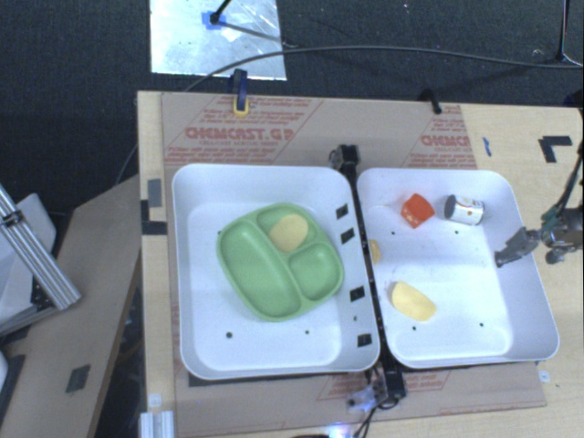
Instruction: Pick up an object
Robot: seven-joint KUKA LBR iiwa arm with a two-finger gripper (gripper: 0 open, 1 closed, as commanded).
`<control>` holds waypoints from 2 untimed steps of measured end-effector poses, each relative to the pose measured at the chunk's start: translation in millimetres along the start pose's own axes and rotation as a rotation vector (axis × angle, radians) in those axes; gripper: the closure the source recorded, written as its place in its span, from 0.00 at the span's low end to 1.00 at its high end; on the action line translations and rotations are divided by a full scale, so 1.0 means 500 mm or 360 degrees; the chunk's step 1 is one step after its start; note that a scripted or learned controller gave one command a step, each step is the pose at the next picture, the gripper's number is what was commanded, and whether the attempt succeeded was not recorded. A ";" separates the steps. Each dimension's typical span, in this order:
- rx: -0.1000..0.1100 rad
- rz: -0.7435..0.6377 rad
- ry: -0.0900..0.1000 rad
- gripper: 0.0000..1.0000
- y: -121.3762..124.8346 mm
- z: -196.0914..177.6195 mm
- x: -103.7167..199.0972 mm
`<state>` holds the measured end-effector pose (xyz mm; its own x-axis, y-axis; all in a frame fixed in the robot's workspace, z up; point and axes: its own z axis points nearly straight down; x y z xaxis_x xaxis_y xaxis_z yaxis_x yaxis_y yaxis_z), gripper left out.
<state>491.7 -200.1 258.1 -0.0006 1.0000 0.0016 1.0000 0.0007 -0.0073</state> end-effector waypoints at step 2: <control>-0.0006 -0.0001 0.0000 0.00 0.007 0.117 -0.002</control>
<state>494.8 -200.9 199.8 -0.0013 1.0000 0.0014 1.0000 0.0013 -0.0034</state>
